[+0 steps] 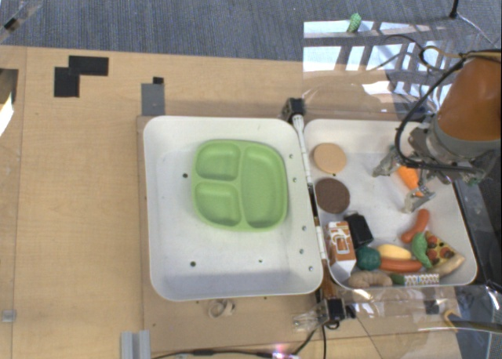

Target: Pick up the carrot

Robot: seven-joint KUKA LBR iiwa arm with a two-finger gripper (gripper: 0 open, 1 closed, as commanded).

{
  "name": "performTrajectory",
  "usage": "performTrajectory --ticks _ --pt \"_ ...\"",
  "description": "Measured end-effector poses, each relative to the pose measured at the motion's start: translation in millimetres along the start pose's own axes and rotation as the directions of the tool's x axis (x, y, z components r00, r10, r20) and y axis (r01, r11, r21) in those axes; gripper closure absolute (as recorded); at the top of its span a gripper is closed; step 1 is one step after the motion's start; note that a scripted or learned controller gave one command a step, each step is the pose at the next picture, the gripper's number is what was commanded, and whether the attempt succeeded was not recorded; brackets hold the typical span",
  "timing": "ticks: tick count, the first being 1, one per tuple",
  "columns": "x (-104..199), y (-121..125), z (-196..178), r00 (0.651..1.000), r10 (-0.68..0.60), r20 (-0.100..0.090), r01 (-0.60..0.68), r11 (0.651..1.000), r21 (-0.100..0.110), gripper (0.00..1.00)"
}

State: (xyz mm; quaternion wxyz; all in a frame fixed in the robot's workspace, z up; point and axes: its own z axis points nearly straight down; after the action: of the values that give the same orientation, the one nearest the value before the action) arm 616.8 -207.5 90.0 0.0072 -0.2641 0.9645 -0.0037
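We find the gripper [407,179] over the right bin [369,154], upper right area. Fingers [386,166] are spread, w/ the carrot [409,176] between them, orange tip visible. Left bin [169,216] holds a green divided plate [239,183]. Other toy foods lie along the right bin's near edge.

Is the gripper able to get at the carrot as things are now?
Probably yes. The gripper hangs right over the carrot in the right bin, and the orange piece shows between its fingers. Nothing lies on it; the other toys sit lower in the bin.
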Motion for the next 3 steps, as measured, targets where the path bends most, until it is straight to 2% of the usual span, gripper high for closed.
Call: performTrajectory --ticks 1,2,3 --pt "-4.8 -1.9 -15.0 1.000 -0.001 0.012 0.001 1.000 0.009 1.00" --pt "-65.3 56.1 -73.5 0.989 0.146 0.004 -0.146 0.989 -0.005 1.00" --pt "-6.3 -4.3 -1.8 0.972 -0.233 0.003 0.233 0.972 0.003 1.00"
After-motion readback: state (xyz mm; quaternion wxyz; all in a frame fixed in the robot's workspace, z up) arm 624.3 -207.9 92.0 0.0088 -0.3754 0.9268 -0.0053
